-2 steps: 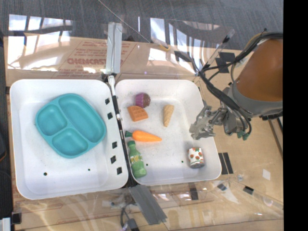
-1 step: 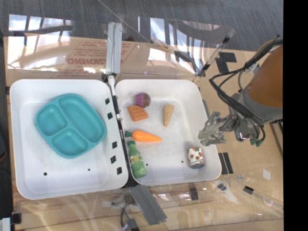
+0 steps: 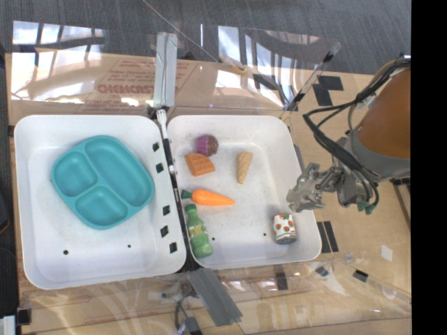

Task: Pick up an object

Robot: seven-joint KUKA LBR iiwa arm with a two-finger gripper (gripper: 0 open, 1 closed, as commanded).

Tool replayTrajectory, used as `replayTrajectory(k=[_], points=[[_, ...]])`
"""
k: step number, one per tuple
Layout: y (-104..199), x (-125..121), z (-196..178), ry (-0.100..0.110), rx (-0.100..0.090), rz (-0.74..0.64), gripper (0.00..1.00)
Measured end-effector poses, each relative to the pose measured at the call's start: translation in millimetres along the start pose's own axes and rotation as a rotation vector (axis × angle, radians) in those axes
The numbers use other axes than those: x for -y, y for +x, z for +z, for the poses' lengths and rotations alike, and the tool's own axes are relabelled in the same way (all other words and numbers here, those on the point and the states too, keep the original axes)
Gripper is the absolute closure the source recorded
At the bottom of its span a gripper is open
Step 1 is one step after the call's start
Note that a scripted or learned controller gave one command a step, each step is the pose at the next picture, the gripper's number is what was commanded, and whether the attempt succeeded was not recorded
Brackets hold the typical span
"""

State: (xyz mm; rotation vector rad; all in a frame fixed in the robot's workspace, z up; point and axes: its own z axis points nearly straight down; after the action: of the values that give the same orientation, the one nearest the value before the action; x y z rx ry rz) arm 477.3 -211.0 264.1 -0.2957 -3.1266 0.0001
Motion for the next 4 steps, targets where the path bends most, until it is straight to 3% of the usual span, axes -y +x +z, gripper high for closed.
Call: replayTrajectory(k=[3,4], points=[[0,0,11,-0.001,-0.003,0.283,1.0],[-1,-1,0,0.0,-0.001,0.277,1.0]])
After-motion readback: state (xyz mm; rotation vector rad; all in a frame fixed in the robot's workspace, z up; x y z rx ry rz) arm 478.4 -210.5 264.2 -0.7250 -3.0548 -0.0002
